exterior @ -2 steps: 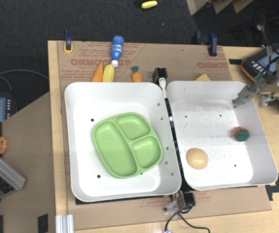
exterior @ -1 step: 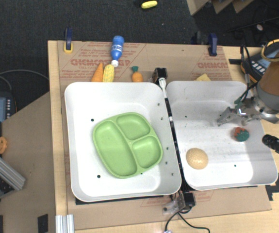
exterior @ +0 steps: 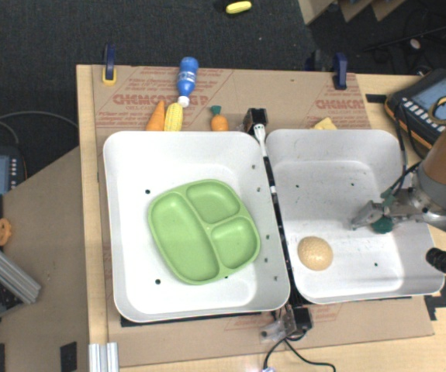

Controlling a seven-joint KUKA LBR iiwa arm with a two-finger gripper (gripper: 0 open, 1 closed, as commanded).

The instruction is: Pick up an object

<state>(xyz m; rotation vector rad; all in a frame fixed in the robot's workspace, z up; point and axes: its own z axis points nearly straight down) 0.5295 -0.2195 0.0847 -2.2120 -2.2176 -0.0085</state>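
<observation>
Reaching in from the right, the gripper (exterior: 371, 218) hangs low over the right bin (exterior: 339, 149) (whether it is spread or pinched I cannot tell), apart from the tan ball (exterior: 314, 253) lying near the bin's near-left corner. The left bin (exterior: 129, 161) holds a green divided plate (exterior: 202, 229).
</observation>
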